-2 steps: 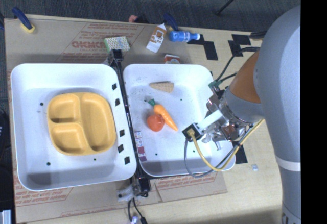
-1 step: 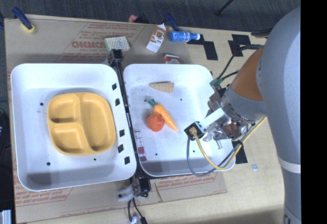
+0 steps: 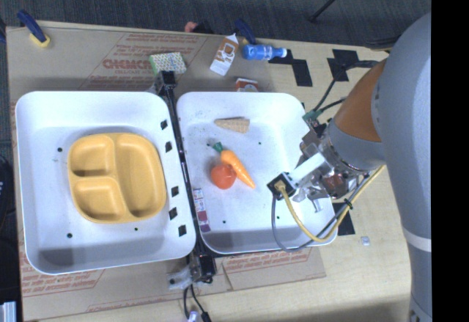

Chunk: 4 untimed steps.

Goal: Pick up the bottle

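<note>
Beyond the far rim of the right bin (image 3: 297, 102), out on the brown cardboard that covers the desk (image 3: 366, 269), the blue bottle (image 3: 264, 53) lies on its side. Its long axis runs roughly along that far rim, cap end pointing right toward some black tape marks. The gripper (image 3: 316, 192) sits over the right bin's near right corner, so the bottle is well apart from it, across the bin and past its rim, up and a little left in the camera view. I cannot tell how the gripper stands; cables and brackets crowd the wrist. A yellow cable loops from it down into the bin.

Inside the right bin, left of the gripper, a toy carrot (image 3: 236, 166) rests against an orange ball (image 3: 223, 176), with a tan wedge (image 3: 232, 124) further back. The left bin (image 3: 29, 111) carries a yellow divided plate (image 3: 117, 175). Near the bottle, just left of it, lie a small carton (image 3: 224, 55) and a green sponge (image 3: 168, 61). Blue clamps (image 3: 33, 27) hold the cardboard, and dark carpet lies behind the desk. My guess is the arm must clear the bin wall to reach the bottle.
</note>
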{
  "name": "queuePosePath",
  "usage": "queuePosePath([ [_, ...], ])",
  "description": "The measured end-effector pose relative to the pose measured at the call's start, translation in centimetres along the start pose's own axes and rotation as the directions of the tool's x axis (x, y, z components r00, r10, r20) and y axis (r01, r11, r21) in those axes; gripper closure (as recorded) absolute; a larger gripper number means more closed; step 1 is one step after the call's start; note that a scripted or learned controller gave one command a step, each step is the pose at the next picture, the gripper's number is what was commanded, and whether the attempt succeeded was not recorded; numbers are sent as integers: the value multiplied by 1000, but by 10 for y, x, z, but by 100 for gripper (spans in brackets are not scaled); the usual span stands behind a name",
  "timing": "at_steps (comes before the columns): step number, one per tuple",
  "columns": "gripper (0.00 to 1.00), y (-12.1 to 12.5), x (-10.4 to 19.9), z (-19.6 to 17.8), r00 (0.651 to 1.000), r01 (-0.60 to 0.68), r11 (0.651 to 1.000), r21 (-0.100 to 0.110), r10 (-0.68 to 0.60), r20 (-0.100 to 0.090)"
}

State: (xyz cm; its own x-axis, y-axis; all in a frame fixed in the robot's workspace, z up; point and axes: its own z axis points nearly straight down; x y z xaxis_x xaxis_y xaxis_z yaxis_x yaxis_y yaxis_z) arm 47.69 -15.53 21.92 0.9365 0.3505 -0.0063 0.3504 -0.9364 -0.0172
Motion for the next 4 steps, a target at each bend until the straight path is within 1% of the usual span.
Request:
queuePosePath([
  [1,100,-1,1,-10,1000,9,1000,4,-9,2],
  [2,100,7,-4,5,991,-133,991,-9,133,-4],
  [4,100,6,-3,-14,993,-116,993,0,116,1],
])
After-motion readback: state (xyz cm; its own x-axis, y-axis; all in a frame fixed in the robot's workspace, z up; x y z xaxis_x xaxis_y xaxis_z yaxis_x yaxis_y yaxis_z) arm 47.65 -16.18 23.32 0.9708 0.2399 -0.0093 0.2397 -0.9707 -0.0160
